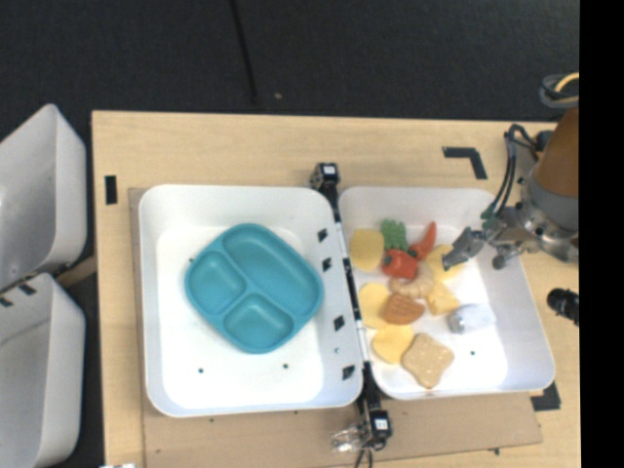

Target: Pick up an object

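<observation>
Fingers [466, 249] hang over my right bin [507, 359], open or shut I cannot tell, toy food [400, 305] heaped just beside for picking

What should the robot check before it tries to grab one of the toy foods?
1. Toy foods within reach: ok. They lie piled in the right bin, beside the tool.
2. Tool above the pile: ok. It sits at the pile's upper right edge, near a yellow piece.
3. Tool holding anything: cannot tell, too small and blurred.
4. Easy single target: ok. The bread slice lies at the pile's lower edge, only touching a yellow piece.
5. Left bin: ok. The blue divided plate lies apart from the pile.
</observation>
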Motion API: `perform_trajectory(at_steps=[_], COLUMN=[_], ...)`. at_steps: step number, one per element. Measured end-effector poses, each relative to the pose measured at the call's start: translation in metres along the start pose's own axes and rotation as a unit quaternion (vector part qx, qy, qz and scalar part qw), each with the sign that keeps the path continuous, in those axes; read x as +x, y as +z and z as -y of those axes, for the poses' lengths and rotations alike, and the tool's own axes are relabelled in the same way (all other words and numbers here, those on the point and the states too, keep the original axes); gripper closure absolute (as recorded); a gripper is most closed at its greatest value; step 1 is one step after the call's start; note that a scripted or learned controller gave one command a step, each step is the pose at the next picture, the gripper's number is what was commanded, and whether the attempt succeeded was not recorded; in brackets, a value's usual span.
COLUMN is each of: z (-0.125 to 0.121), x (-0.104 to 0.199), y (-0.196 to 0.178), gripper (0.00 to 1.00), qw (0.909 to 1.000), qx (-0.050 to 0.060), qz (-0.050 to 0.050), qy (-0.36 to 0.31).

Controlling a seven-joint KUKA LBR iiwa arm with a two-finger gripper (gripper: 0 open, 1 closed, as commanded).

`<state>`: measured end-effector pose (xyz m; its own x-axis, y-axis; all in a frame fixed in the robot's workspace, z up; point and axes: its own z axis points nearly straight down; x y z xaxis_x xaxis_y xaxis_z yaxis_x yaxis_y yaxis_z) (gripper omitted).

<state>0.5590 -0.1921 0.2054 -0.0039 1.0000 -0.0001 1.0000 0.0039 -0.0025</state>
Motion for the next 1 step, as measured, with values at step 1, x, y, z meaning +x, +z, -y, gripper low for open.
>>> perform_trajectory(at_steps=[1], z=[-0.0416], x=[0.0719], y=[0.0690], gripper=[0.00], qw=[1.0000], qx=[0.002], qz=[-0.002], qy=[-0.003])
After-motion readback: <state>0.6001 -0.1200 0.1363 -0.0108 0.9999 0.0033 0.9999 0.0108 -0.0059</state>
